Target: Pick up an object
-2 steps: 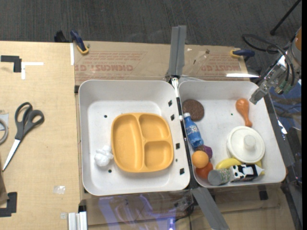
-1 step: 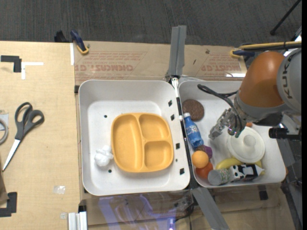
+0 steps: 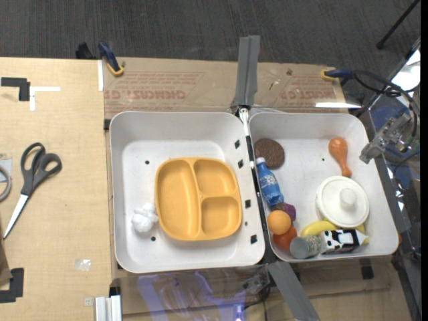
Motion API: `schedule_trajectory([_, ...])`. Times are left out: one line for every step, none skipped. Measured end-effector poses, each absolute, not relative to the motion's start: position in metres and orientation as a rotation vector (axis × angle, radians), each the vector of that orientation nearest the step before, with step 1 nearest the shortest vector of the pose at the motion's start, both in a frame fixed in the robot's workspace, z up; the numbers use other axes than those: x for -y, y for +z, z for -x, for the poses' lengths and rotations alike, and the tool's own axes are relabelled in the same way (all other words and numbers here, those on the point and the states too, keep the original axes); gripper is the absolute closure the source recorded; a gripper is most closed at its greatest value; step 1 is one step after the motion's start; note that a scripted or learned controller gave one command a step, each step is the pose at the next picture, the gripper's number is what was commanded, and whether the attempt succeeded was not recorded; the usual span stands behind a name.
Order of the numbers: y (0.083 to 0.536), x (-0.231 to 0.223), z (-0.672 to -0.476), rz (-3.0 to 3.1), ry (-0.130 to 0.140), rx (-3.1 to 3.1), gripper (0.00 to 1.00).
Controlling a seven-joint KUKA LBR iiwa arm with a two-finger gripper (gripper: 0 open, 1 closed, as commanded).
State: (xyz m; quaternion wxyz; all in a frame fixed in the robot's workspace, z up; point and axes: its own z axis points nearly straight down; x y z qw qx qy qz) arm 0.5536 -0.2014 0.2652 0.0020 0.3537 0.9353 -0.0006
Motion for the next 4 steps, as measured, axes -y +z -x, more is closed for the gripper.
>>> schedule_trajectory([0.097, 0.194, -0.576, -0.902, 0.001, -2.997, 1.00])
schedule_trajectory([0.095, 0.219, -0.613, -1.371, 0.000, -2.818, 1.00])
schedule_trajectory([0.215, 0.171, -0.617, -1.692, -0.001, -2.643, 1.00])
schedule_trajectory([0.106, 0.103, -0.545, -1.374, 0.000, -2.826, 1.00])
